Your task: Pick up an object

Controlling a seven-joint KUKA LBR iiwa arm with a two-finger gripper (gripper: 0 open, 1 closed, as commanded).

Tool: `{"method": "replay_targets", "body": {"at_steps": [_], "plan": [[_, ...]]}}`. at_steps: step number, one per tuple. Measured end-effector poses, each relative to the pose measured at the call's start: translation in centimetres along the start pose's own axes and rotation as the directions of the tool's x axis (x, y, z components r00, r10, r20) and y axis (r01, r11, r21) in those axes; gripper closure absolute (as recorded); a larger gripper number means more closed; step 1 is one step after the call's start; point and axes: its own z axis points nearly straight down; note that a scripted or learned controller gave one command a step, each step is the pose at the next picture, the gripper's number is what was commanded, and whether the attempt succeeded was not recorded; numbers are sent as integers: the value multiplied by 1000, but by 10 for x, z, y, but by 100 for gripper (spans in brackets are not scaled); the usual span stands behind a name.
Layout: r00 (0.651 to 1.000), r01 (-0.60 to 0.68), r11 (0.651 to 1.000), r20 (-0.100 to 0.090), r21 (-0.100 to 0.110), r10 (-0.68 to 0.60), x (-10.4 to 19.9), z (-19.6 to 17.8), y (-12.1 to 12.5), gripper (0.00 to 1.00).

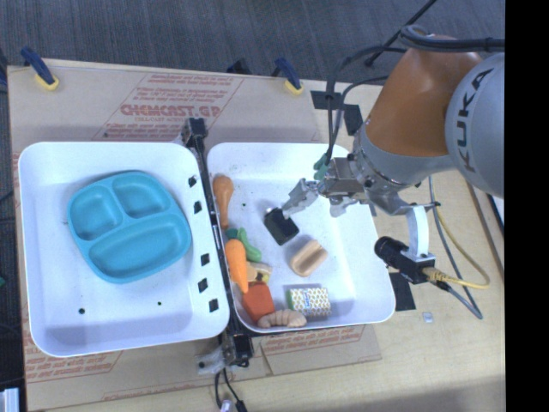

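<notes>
Small black block (280, 226) just below the fingers (299, 195), their spread or closure impossible to tell.

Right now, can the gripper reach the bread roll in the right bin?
Probably yes. The gripper hangs in the right bin just beside the bread roll, and nothing lies over the roll.
</notes>
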Motion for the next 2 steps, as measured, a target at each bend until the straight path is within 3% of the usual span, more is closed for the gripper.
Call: {"method": "replay_targets", "body": {"at_steps": [1,2], "plan": [[991,137,991,0,2,-137,28,93,5,0],[998,68,998,1,2,-68,-54,166,55,0]]}}
